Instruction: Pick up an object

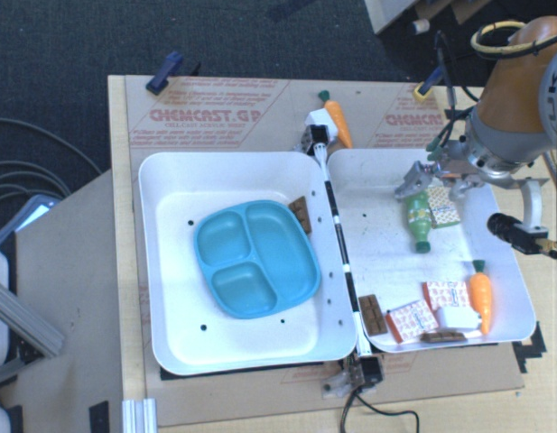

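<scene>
My gripper hangs over the far part of the right bin, reaching in from the right. Its two grey fingers stand open and apart, one on each side of the upper end of a green bottle. The bottle lies on the bin floor, touching a patterned packet on its right. Nothing is lifted between the fingers. The arm's orange band shows at the upper right.
In the right bin's near corner lie a carrot, red-and-white packets, a white block and a brown bar. The left bin holds a blue divided plate and a brown bar. Another carrot lies on the bench behind.
</scene>
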Action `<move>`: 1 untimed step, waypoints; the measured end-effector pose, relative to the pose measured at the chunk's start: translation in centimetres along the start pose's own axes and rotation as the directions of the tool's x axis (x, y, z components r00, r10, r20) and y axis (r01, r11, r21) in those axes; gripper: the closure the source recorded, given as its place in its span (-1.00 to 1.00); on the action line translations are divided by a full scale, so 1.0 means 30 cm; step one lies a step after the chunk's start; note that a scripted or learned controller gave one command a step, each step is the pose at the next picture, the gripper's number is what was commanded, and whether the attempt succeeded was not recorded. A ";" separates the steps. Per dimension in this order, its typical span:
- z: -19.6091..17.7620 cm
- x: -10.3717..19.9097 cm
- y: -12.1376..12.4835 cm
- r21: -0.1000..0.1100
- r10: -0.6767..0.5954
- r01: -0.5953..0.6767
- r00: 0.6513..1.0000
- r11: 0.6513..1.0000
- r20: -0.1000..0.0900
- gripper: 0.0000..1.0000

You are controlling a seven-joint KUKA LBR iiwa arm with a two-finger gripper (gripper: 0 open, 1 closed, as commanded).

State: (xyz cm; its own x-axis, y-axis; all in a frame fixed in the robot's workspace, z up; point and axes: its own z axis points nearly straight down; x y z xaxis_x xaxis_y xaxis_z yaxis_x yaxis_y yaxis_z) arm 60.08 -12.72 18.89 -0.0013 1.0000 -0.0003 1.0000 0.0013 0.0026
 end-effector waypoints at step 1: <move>0.261 -0.084 0.027 0.005 0.002 -0.002 1.000 1.000 -0.001 -1.00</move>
State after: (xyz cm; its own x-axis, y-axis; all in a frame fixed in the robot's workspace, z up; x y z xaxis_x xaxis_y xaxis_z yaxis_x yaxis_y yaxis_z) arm 60.92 -15.23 11.05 0.0004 1.0000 0.0007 1.0000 -0.0004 -0.0027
